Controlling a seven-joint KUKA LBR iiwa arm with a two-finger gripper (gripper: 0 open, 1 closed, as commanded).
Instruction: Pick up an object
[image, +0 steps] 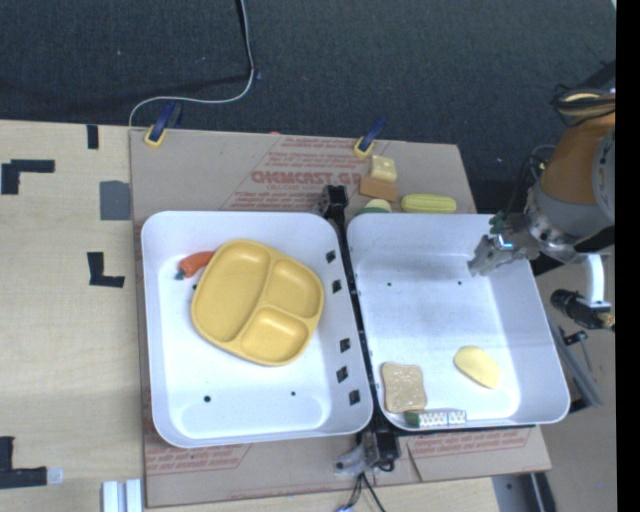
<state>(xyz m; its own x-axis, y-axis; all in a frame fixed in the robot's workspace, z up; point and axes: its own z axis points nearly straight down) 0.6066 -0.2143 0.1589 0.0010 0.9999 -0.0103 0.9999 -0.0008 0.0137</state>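
Yellow lemon (478, 367) lies well apart from our gripper (487, 254), grip state unclear; descending here, we'd likely grab nothing.

Yellow lemon-like piece (478, 367) and tan sponge (404, 386), right bin's near end.

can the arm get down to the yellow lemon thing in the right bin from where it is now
Probably yes. The gripper hangs over the right bin's upper right part, and the yellow piece lies alone on bare bin floor nearer the front, apart from the tan sponge. Nothing stands between them.
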